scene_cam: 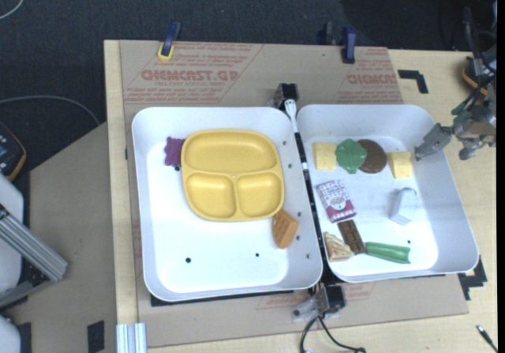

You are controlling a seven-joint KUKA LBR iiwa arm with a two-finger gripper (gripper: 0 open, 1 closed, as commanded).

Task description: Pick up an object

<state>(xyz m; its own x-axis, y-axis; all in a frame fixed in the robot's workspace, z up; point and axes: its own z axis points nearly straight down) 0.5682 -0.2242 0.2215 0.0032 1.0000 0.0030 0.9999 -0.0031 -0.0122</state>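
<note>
My gripper (448, 146) hovers at the right bin's (450, 185) far right rim, open with nothing between its fingers. Inside that bin lie two yellow squares (325, 156) (402, 164), a green leafy piece (351, 155), a brown round piece (374, 157), a red-and-white packet (335, 200), a pale grey piece (402, 205), a dark brown bar (352, 235), a tan wedge (337, 246) and a green stick (387, 251). The nearest item to the gripper is the right yellow square, just left of and below it.
The left bin (158, 217) holds a yellow divided plate (233, 173), a purple piece (172, 151) at the plate's left edge and a brown slice (285, 228) near the divider. Clamps (166, 47) (348, 43) stand at the board's far edge.
</note>
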